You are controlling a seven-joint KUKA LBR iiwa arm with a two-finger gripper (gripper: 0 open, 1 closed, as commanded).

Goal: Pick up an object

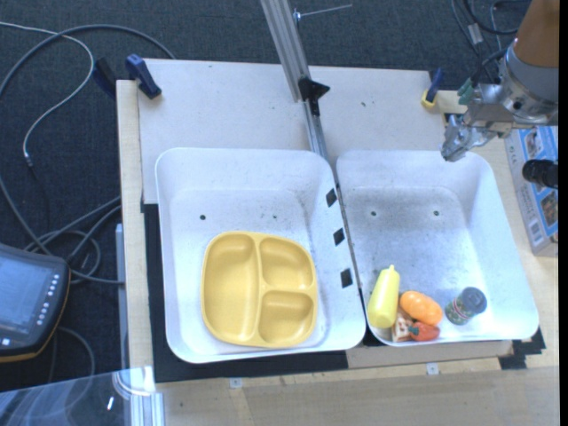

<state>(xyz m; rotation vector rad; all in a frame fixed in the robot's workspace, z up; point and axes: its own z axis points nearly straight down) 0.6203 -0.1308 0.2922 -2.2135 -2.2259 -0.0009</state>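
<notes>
Nearest the camera, along the front wall of the right bin point(506, 238), four small objects are gathered: a yellow bottle-shaped item point(384, 296) is stood or laid at a slight tilt on the left, an orange rounded piece point(421, 307) is set just beside it, a small red and white item point(410, 329) is tucked below the orange piece and touches it, and a small dark jar-like object point(465, 305) with a greyish top is placed just to the right, near but apart from the orange piece. A yellow divided plate point(259, 287) with three compartments is laid flat in the front half of the left bin point(177, 185). Both white bins are seated side by side on the pale bench point(231, 105), and a grey metal rail point(282, 25) is seen running from the top of the view down to the seam between them. The gripper point(453, 145) is held over the far right corner of the right bin, at its rim, well apart from the clustered objects; nothing is seen between its fingers, and whether they are parted or closed cannot be told from this angle. A blue clamp point(143, 74) is fixed at the bench's far left corner.
</notes>
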